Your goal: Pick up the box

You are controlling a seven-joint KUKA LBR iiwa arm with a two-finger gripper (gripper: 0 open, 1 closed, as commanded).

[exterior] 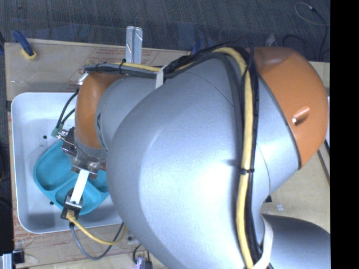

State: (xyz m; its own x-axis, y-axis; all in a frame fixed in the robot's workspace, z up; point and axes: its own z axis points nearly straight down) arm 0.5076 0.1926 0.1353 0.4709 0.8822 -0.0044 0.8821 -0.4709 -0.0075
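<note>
The grey arm (190,167) looms closest, folded over so its wrist (85,160) points down into the white bin (28,108), set up, I'd say, for a top-down grab. The jaws are tucked beneath the wrist; spread or pressed together, I cannot tell. Right under them lies a teal dish (47,175). The box? Masked by the arm, I'd guess; I cannot place it. Beyond them runs the worktop (56,55).
</note>
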